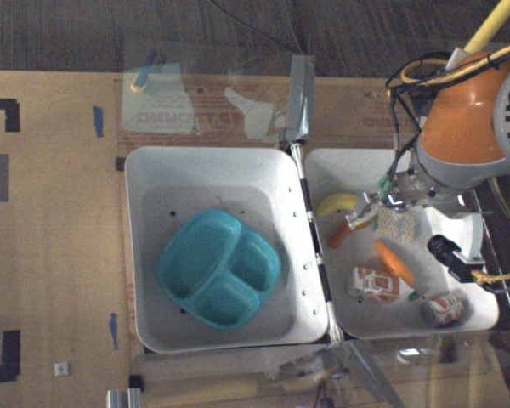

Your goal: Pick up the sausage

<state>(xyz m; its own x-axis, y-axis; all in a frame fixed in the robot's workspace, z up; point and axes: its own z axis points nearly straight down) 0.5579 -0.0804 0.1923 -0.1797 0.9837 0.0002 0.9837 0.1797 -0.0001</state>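
Note:
The sausage [338, 235], a short reddish-brown piece, lies at a slant in the left part of the right bin [459, 325], just below a yellow banana [338, 203]. My gripper [365, 212] hangs over the sausage's upper right end, coming down from the grey and orange arm [463, 126] at the right. The gripper's tip overlaps that end of the sausage, so whether the two touch is hidden. The rest of the sausage shows against the bin floor.
In the right bin also lie an orange carrot [394, 263], a small carton [376, 284], a speckled pad [397, 225] and a can [444, 308]. The left bin [144, 228] holds a teal divided plate [220, 267]. A metal divider [310, 245] separates the bins.

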